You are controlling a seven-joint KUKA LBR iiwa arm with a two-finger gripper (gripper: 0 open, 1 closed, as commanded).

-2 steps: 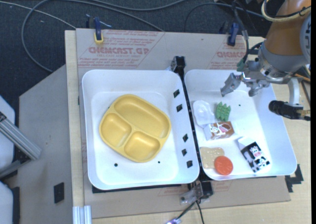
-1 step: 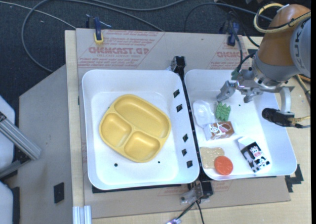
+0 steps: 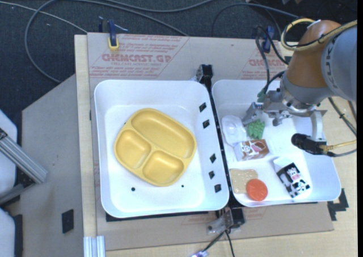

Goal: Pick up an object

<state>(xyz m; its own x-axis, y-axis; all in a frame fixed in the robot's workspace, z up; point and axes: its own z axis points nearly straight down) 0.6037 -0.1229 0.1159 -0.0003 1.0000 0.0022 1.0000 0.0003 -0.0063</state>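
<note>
Low over the right bin hangs the claw, right above a green object, though whether it grips anything I cannot tell from up here. Just below sits a brown-and-white packet, a clear wrapper to its left, then a tan slice with a red disc, and a black-and-white box. Over in the left bin, a yellow divided tray lies alone.
</note>
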